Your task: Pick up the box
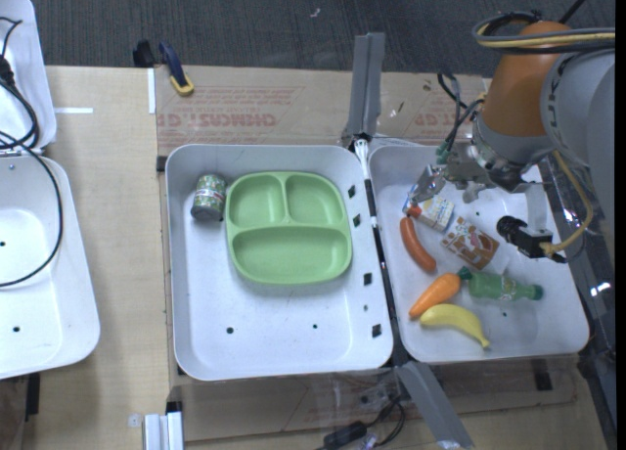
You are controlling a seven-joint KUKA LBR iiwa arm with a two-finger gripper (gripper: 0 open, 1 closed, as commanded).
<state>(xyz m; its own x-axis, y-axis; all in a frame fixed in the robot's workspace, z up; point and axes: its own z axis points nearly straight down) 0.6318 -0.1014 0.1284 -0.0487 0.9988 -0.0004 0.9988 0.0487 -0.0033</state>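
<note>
White bins: two sit side by side on the counter (108,106); left bin (196,331), right bin (562,336).
Arm: grey with an orange band (518,91), it reaches in from the right and hangs over the back of the right bin.
End effector: (432,184) low over the back left part of the right bin, pointing down and to the left; whether it is open or closed cannot be told.
Box: (469,244) a small brown and white carton lying flat near the middle of the right bin, tilted on a diagonal. It lies just in front of and to the right of the end effector, near it but not between its tips.
Small carton: (435,211) white with a red corner, between the end effector and the box, just below the tips; contact cannot be told.
Sausage: (418,244) red-orange, left of the box, along the bin's left wall.
Carrot: (435,293) orange, in front of the box.
Banana: (456,322) yellow, in front of the carrot.
Bottle: (501,288) green, lying on its side, just in front of and right of the box.
Plate: (289,226) green, three compartments, in the left bin.
Can: (207,198) small, just left of the plate.
</note>
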